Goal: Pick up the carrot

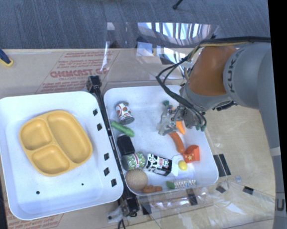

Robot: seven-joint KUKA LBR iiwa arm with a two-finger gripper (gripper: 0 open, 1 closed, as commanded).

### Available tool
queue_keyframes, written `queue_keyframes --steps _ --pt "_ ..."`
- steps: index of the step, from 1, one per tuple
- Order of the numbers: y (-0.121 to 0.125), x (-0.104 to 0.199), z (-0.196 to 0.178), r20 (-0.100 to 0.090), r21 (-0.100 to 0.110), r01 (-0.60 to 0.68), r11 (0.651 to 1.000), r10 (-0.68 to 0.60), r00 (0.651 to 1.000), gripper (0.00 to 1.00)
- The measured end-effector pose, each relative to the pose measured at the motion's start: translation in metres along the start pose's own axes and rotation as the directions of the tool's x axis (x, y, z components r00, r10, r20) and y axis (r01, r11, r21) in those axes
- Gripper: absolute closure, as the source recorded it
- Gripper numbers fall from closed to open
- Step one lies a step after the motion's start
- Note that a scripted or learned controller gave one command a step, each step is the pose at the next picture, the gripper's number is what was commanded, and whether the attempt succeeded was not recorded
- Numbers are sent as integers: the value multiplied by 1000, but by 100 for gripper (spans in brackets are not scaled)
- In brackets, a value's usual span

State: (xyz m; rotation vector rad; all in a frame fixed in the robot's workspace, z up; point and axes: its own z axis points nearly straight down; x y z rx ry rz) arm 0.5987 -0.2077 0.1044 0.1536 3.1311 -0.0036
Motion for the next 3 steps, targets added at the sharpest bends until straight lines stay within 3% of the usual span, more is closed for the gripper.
queue_keyframes --steps 1,2,3 --pt "18 -11 -118 2 -1 -377 926 377 926 100" --pt "-2 0 -148 -3 2 -511 859 511 859 100" --pt "49 57 -106 -10 5 -694 720 694 720 100"
